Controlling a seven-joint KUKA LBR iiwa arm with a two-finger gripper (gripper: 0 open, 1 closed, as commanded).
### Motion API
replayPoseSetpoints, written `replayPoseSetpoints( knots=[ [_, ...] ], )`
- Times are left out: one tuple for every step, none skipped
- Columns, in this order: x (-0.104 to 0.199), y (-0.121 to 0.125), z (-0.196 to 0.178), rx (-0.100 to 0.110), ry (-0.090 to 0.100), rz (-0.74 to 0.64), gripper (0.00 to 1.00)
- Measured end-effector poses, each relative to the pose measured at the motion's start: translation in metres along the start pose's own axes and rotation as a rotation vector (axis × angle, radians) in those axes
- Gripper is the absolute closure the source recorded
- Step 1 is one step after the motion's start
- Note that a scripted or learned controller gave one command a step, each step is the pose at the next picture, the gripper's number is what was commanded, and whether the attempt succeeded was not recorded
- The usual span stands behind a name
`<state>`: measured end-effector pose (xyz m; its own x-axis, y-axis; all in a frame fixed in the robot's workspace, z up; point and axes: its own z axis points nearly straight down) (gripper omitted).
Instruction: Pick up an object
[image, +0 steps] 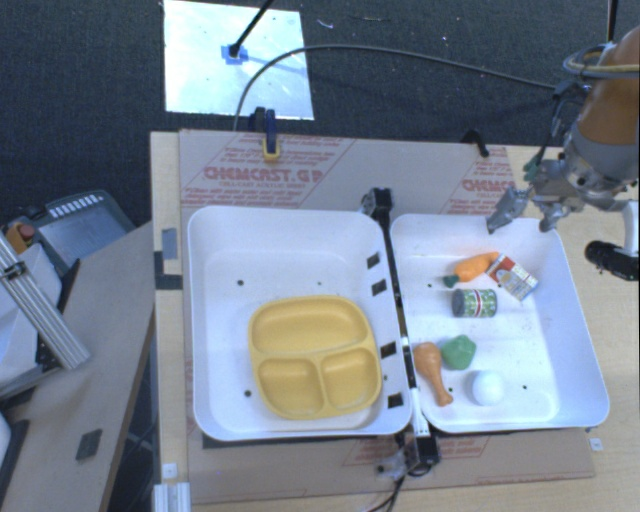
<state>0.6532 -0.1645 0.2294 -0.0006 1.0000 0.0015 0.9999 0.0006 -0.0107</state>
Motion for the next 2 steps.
replayPoseSetpoints(
  knots=[
    [0.000,0.002,-0.009,-0.012,-0.002,-0.002,0.00],
    [0.002,0.007,0.052,-0.010,-0.002,-0.004,0.00]
  ],
)
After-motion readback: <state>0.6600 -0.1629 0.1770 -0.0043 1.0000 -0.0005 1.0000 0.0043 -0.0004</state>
